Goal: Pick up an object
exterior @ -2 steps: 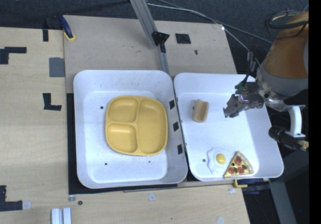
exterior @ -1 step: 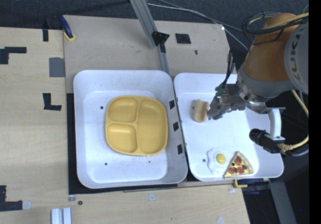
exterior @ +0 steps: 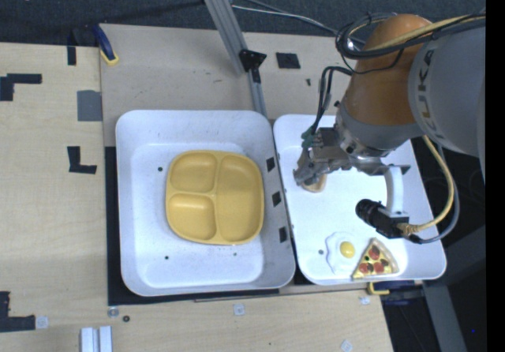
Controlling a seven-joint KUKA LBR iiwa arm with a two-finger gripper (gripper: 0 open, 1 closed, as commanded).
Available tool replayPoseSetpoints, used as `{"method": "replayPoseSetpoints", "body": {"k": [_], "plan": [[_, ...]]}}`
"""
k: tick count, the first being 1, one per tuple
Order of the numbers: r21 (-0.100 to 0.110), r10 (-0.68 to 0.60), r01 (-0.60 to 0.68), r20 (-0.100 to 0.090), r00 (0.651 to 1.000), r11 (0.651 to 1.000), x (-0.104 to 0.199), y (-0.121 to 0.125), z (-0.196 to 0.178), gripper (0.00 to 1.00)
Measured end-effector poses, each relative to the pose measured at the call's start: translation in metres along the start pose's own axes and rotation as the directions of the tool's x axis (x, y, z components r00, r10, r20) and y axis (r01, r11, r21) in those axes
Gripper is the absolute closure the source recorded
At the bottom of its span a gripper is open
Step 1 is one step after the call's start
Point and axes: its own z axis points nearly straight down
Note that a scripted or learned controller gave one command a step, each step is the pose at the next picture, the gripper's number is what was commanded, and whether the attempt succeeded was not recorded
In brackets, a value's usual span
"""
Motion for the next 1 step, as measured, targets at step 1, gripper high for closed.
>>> {"method": "replayPoseSetpoints", "body": {"k": [1], "plan": [[0.002,0.002,-0.002,0.001,1.000,1.000,0.0481,0.0003,0.0109,1.00]]}}
